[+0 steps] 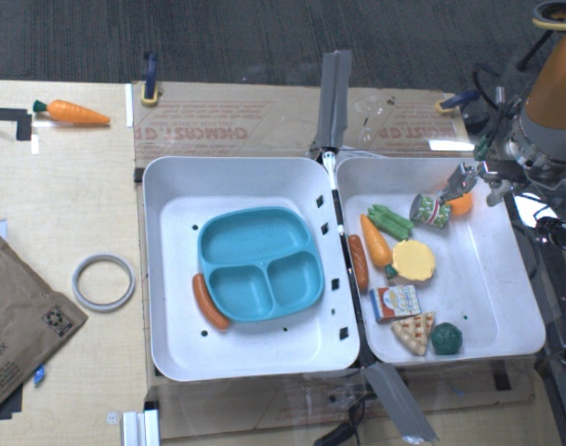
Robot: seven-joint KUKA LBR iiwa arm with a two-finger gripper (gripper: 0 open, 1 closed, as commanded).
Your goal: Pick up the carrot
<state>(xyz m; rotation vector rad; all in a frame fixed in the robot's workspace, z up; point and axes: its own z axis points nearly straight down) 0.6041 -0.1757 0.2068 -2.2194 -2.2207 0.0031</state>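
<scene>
Now carrot lies left of gripper; grip state unclear.

I work at a lab test bench: two white bins sit on taped cardboard to my gripper's left, toy food lies below it, and a tape roll rests far left.

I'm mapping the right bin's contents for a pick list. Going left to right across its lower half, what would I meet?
Hot dog → carrot → yellow round piece → broccoli. The small box and the pizza slice overlap these in left-right position, so I leave them out.
</scene>
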